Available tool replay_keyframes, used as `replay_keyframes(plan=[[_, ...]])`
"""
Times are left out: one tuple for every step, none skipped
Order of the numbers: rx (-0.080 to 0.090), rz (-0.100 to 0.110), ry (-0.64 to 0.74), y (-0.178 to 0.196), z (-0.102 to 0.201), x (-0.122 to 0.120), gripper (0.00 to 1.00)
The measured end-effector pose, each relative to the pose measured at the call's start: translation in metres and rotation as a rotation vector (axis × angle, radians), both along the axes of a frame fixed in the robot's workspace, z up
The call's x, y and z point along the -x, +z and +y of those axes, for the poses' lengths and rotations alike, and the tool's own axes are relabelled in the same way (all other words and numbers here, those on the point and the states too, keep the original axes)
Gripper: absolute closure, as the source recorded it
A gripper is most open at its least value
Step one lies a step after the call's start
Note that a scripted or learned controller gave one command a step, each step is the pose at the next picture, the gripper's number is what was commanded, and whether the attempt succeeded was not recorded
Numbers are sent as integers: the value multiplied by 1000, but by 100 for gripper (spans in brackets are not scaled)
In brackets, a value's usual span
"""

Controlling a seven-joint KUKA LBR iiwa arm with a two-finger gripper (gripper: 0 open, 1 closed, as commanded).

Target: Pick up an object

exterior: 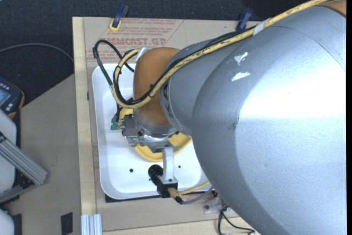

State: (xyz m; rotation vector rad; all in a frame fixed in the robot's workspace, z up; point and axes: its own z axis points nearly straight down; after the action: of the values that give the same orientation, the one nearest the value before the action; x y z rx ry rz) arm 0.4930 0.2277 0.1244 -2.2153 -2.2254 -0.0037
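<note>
My arm fills the right and middle of the camera view and reaches down into the left bin (pixel 118 176). The gripper (pixel 144 136) hangs low over the bin's middle, under the orange wrist band. A yellow, rounded object (pixel 144 152) lies right beneath it, mostly covered by the wrist, and its rim shows again further right. A small green thing (pixel 115 124) peeks out at the gripper's left side. Whether either one is touched by the gripper is hidden.
The bin's white floor shows on the left and at the front. The brown cardboard bench top (pixel 82 118) frames the bin, with two clamps at its far edge. The arm covers the right bin.
</note>
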Motion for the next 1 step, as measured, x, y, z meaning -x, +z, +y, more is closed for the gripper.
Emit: replay_keyframes(plan=[[0,-2,-9,-37,-65,12,100]])
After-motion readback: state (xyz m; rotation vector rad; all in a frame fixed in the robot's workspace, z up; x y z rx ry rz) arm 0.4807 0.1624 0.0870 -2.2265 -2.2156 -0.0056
